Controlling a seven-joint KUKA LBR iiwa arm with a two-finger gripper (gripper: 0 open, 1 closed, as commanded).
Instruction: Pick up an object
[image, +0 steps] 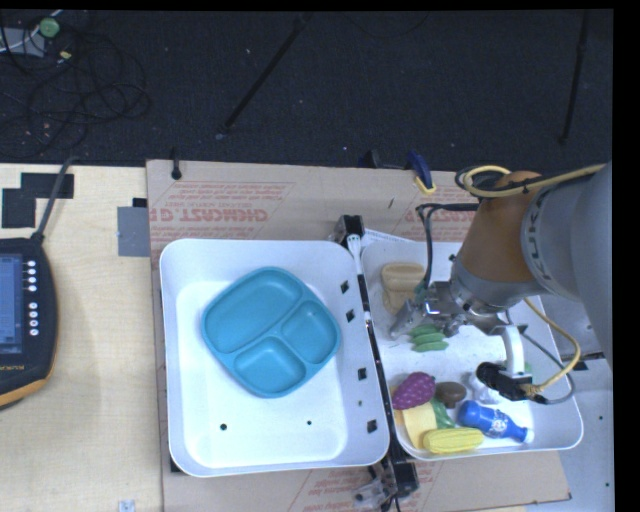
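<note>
My gripper (422, 318) hangs low over the upper middle of the right bin (560, 425), under the grey arm with its orange band (495, 240). A green toy (431, 341) lies just below the gripper, partly covered by it; whether they touch is unclear. A beige block (402, 279) sits just above and left of the gripper. Along the bin's front lie a purple toy (413, 388), a small brown piece (451, 392), a yellow block (419, 421), a yellow corn cob (452, 440) and a blue bottle (491, 420).
The left bin (190, 420) holds a blue three-compartment plate (270, 330). A divider wall (362, 340) separates the two bins. A black fitting with cables (502, 380) sits at the right bin's right side. A control pendant (20, 315) lies at the far left.
</note>
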